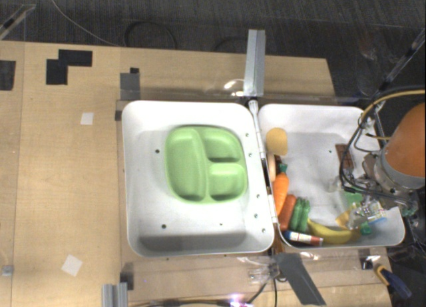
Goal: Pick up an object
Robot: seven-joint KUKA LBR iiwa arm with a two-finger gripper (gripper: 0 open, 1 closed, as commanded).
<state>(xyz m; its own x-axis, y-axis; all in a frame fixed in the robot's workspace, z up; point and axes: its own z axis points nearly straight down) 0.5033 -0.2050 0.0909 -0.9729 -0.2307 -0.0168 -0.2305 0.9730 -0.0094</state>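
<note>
Dark carpet lay behind a wooden bench. Two white bins sat side by side on the bench, touching along a middle edge.

The left bin held a green tray. The tray had three parts in it, one long part on the left and two small ones on the right. It lay flat near the middle of the bin.

The right bin held the toys. A tan egg lay near the top left, close to the middle edge. Just below it was a carrot, pointing up and down. A green pickle lay just beside the carrot, on its right. A banana curved along the bottom wall. A red pen lay at the left tip of the banana, near the bottom corner.

The arm came in from the right, with its orange band over the right side of that bin. The gripper was down low in the bottom right corner, just beside the right end of the banana. Wires and small parts hid its tip, so I could not tell how it was set or if it had grabbed a toy.
</note>
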